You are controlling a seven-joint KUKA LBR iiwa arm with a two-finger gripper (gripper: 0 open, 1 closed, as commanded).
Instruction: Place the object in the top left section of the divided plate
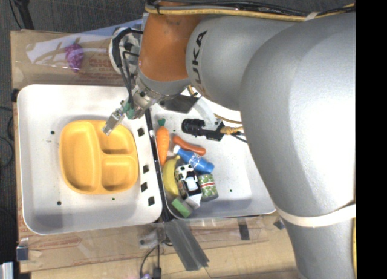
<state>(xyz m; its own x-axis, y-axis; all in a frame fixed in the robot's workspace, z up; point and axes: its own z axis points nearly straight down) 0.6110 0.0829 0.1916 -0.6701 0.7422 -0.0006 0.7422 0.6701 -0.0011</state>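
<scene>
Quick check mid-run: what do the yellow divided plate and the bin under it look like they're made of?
Divided plate: probably molded plastic, smooth, slightly glossy; uniform yellow with soft highlights along rounded ridges.
Left bin: likely white plastic or coated metal; matte, flat, with small dark marks. The look leaves it open.

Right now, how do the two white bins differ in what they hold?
The left bin holds one thing, a yellow divided plate lying flat. The right bin holds a heap of small toys, among them a carrot and a banana, crowded against its left wall. Both bins are shallow and white.
</scene>
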